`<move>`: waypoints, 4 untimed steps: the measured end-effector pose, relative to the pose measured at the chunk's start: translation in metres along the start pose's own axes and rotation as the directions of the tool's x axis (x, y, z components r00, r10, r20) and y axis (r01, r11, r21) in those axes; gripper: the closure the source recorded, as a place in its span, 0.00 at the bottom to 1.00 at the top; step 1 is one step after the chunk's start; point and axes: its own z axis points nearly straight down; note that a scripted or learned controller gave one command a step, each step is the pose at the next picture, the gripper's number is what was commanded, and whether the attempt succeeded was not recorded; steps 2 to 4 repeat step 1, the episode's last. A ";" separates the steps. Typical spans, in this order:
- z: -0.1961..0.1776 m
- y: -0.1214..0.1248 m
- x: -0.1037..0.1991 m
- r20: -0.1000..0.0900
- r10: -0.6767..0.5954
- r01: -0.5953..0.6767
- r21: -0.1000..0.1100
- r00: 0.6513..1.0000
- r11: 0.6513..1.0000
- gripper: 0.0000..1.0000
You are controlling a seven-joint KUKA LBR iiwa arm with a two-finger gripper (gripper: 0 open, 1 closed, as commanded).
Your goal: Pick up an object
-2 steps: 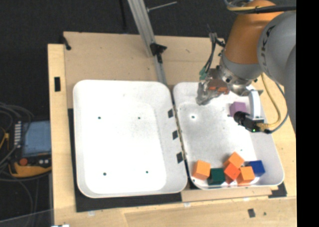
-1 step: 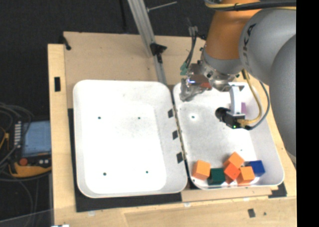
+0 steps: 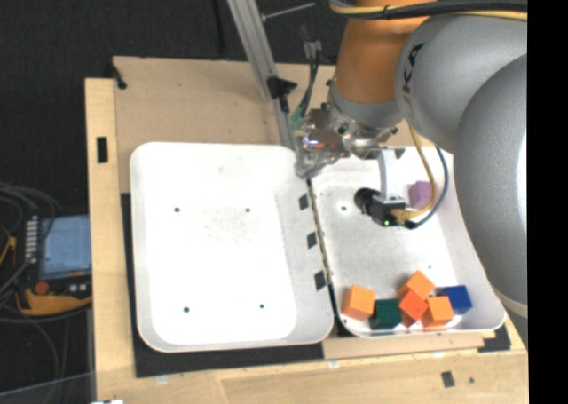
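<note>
White plastic, two shallow bins, side by side on the bench. My listing from the remote station:

Item 1, left bin [image 3: 213,216]: bare white floor with a few dark specks.

Item 2, right bin [image 3: 355,247]: holds all the candidate objects I can count.
- purple block [image 3: 420,191], alone at the far side, close under the arm.
- first orange block [image 3: 359,301], near corner, just beside the green block [image 3: 386,313].
- red-orange block [image 3: 412,305], touching the green one; a second orange block [image 3: 419,284] sits against it on the far side.
- third orange block [image 3: 438,311], then the blue block [image 3: 457,297], closing the cluster along the near wall.

Item 3, grey arm [image 3: 484,83] with its orange band [image 3: 382,38]: reaches in from the right.

Item 4, gripper [image 3: 312,152]: low over the far end of the divide between the two bins, well apart from the near cluster and some way from the purple block. I cannot tell how far open it is, nor whether it has hold of anything; I make out no block at it.

Progress, in my judgement: nothing lifted. Every block I count lies on the floor of the right bin. Left to do: choose a block, bring the gripper over it, descend, close, raise. From where the gripper is, the purple block looks the nearest option; the cluster is tightly packed and likely harder to enter cleanly.
</note>
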 end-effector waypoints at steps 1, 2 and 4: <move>0.014 0.007 0.052 0.002 0.001 -0.001 0.000 1.000 1.000 1.00; 0.014 0.007 0.052 0.002 0.001 -0.001 0.000 1.000 1.000 1.00; 0.014 0.007 0.052 0.002 0.001 -0.001 0.000 1.000 1.000 1.00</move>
